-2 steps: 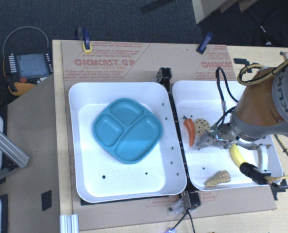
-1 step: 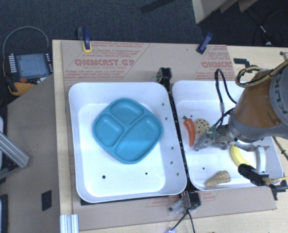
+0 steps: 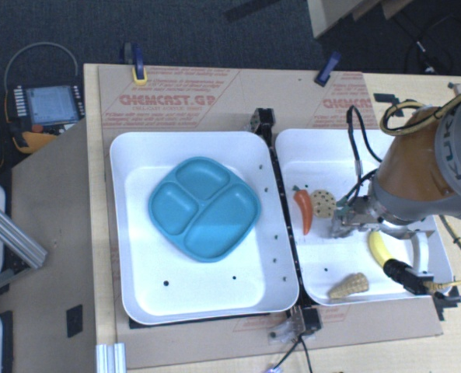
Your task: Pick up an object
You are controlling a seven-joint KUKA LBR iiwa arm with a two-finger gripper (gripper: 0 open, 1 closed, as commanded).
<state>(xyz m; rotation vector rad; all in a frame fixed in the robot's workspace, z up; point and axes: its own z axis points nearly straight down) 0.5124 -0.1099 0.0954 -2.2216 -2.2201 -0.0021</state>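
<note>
Currently we hover the gripper just beside the spotted cookie; finger state indeterminate, next we must descend and grasp.

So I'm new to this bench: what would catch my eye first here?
The blue divided plastic plate lying alone in the left white bin stands out most. In the right white bin, the grey arm's pincer is down among small items: an orange-red toy pepper, a yellow banana and a tan cone.

Red print reading "CHEMCAST" with "G.P" stands on the brown paper sheet behind the left bin.
</note>
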